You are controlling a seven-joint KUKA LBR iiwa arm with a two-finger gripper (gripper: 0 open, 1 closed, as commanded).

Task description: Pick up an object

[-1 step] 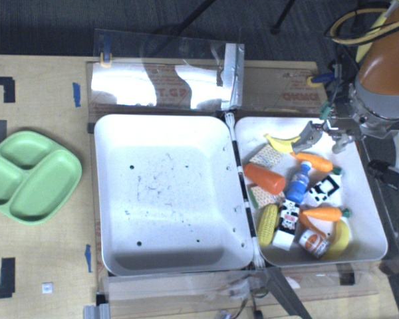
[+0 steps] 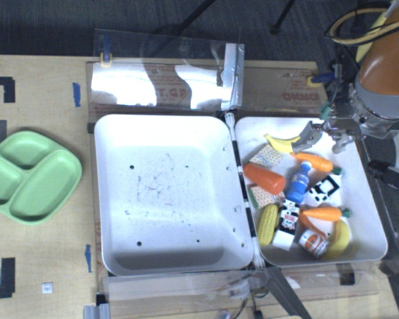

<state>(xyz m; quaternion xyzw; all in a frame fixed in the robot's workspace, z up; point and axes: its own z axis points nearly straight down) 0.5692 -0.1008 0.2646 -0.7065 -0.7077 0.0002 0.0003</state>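
Wooden tabletop bears two bins; hand, grip state I cannot tell, hovers at frame's right over the banana, so descend straight, closing across its narrow width

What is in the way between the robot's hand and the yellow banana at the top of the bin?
Nothing visible. The gripper hangs just right of the banana, with bare bin floor between them. The carrot lies lower, off that path.

The arm is grey with a broad orange band above the wrist. Yellow and black cables loop beside it. The gripper is grey metal.
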